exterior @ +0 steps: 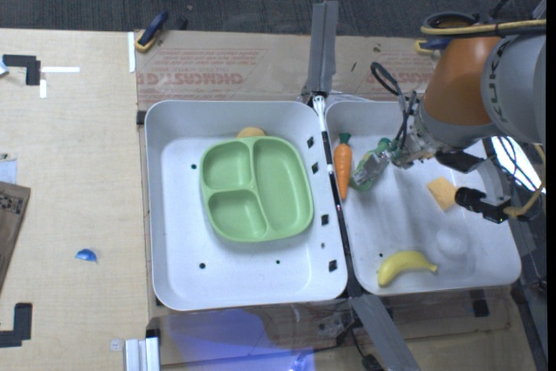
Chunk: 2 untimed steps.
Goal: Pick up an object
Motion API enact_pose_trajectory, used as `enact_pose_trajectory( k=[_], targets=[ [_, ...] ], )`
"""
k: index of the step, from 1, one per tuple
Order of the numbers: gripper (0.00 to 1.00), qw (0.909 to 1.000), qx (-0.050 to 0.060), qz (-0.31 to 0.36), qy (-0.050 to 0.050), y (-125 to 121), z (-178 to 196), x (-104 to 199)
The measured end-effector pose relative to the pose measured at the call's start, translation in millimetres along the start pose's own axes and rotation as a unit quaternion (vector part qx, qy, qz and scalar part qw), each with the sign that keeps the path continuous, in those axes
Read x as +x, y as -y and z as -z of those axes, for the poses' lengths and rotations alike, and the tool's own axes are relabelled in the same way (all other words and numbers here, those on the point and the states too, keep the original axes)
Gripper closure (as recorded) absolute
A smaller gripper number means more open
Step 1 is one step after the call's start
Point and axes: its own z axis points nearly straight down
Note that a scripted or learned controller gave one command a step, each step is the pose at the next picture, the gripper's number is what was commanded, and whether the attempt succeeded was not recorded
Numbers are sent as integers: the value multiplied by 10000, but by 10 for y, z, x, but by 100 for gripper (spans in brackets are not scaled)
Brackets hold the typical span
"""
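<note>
An orange carrot (342, 167) with a green top lies along the left wall of the right bin (486, 274). My gripper (367, 173) hangs just to the right of the carrot, slanted down toward it. Nothing shows between its tips. A yellow banana (406, 266) lies near the front of the same bin. A yellow-orange block (442, 193) rests toward that bin's right side, below the arm's wrist.
The left bin (174, 265) holds a green divided plate (257, 188), with a small yellow thing (251, 133) peeking out behind it. A grey post (323, 48) rises at the back between the bins. Cables hang off the arm at the right.
</note>
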Motion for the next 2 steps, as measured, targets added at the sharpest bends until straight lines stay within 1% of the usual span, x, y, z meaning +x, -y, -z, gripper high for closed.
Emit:
enact_pose_trajectory(
  k=[1, 2],
  targets=[
    [0, 9981, 105, -602, 8, -296, 855, 238],
    [0, 9981, 108, -600, 7, -294, 853, 238]
  ],
)
